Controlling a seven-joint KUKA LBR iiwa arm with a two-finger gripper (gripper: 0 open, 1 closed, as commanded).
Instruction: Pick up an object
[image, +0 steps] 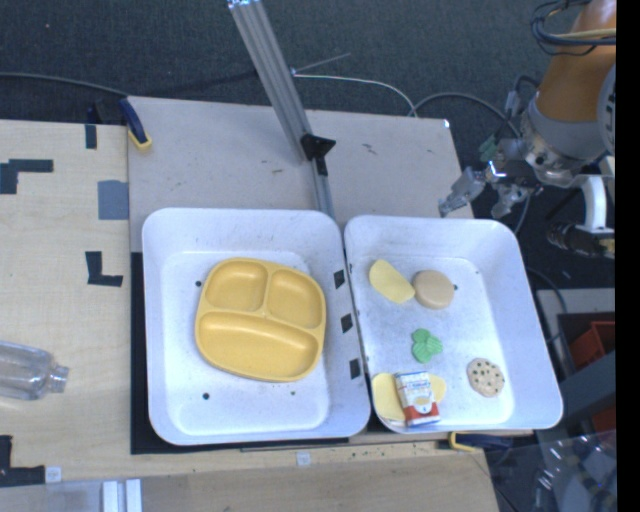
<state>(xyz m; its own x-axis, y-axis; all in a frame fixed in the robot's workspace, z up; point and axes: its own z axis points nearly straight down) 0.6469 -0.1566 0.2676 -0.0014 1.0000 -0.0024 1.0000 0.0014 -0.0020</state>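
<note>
The right bin (520, 300) holds a yellow oblong piece (391, 281), a tan round piece (434, 289), a small green item (427, 346), a chocolate-chip cookie (485, 377) and a small red-and-white carton (417, 396) lying on a yellow piece at the front edge. My gripper (482, 198) hangs just beyond the right bin's far rim, near its back right corner. It is open, its two fingers spread with nothing between them. The grey wrist with the orange band (575, 85) rises behind it.
A yellow divided plate (262, 318) lies in the left bin (160, 300). A slanted metal pole (285, 90) crosses the bench behind the bins. A clear plastic bottle (25, 370) lies at the far left, and a blue and yellow clamp (135, 122) sits at the back left.
</note>
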